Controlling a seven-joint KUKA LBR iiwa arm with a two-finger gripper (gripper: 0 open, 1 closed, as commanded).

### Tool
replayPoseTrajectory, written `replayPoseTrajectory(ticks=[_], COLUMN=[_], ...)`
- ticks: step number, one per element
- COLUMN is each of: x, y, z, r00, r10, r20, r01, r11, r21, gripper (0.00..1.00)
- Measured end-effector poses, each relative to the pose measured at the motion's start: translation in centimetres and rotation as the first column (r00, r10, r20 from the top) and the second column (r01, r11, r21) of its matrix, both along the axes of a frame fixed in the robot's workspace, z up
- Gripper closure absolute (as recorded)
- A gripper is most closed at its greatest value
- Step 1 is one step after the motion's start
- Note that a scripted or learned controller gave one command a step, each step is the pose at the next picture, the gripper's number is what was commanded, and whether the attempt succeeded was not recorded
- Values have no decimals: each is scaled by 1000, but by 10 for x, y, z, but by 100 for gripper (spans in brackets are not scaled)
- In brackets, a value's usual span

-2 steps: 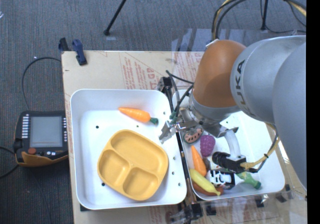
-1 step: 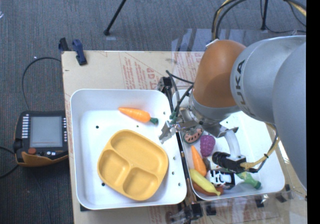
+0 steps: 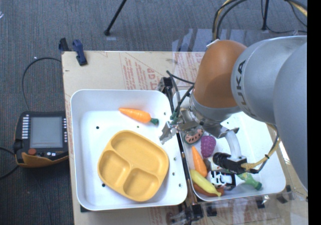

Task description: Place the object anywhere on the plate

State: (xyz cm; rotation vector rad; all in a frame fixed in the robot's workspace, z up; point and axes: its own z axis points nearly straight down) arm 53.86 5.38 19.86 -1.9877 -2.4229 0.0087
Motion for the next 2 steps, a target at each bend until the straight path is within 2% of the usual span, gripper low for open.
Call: replayPoseTrajectory(ticks=[2], x=[0], y=[0], z=[0], r00=[1000], r10=[0], r20=[0], r01=[0], r11=[1000], r21=[0], gripper=[0])
